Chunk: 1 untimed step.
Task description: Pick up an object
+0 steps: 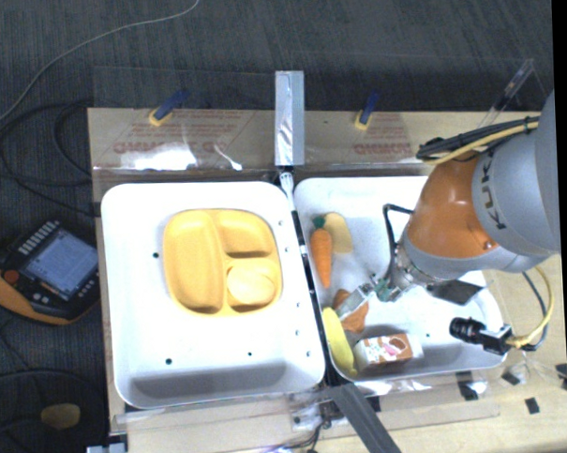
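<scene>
**Arm reaching down for the toy food**

The jaws are low in the right bin, down among a little pile of toy food. I cannot tell how far open they are, or if they have hold of anything, because the tip is small and partly hidden by the arm.

Just beside the tip, to the left, is a small orange piece. It looks like it may be touching the tip, but I cannot be sure. A yellow banana lies along the left wall of the bin, below it. A brown and pink box sits near the front wall. A carrot lies further up, next to a pale round thing.

I think the arm is at the grabbing step. Next it needs to close on one piece and lift straight up.

The food is crowded near the left wall and the front corner, so there is little room there. The middle and right of this bin look open. The left bin holds a yellow tray, well apart. Both bins sit on the worktop.
</scene>
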{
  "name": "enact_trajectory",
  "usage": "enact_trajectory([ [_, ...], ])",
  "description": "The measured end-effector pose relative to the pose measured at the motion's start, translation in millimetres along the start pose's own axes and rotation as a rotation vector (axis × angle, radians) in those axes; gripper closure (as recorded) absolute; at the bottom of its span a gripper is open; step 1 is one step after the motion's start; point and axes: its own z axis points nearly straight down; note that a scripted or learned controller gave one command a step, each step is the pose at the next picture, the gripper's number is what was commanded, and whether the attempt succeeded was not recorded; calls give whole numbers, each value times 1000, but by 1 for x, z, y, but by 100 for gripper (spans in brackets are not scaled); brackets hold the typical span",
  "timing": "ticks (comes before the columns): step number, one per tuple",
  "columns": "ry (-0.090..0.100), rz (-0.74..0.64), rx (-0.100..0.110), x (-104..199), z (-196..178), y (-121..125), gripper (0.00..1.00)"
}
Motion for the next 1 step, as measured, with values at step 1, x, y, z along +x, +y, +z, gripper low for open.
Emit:
enact_trajectory([
  [1, -6, -392, -6, 10, -1, -29, 0],
])
